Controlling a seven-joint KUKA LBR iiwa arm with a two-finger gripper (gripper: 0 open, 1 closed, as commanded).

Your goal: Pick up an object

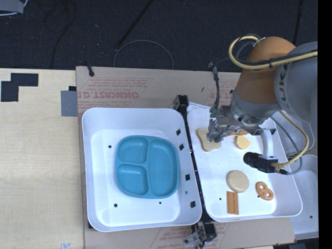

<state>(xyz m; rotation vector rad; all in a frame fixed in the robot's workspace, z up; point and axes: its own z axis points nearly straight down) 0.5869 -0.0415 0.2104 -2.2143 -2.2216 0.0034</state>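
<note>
Toast-shaped tan piece (pixel 206 141) is the likely target: it lies flat in the right bin (pixel 290 211), near that bin's upper left corner and close to the divider between the two bins. From largest to smallest, the scene runs like this. A wooden table (pixel 36 160) carries both white bins. In the left bin (pixel 96 211) sits a blue divided plate (pixel 147 166), well away from the action. The grey arm (pixel 290 87) with its orange band reaches in from the right, and its tool (pixel 215 135) hangs directly over the tan piece, touching or nearly touching its right edge. Whether the tool is spread or pressed together I cannot tell; the wrist and cabling hide that part.

Smaller things share the right bin: a round beige cookie (pixel 238 180), an orange stick (pixel 232 203) just below it, a pretzel (pixel 264 191) beside them, and a small yellow piece (pixel 243 141) near the tool's right side.

The risks, as I judge them: the tan piece is thin and lies flat, so a closing tool may slide over it or push it toward the bin wall instead of gripping it. The tool appears set toward one edge, so any grip may be off-centre and the piece could tilt and drop on lifting. The yellow piece lies close enough to be nudged.
</note>
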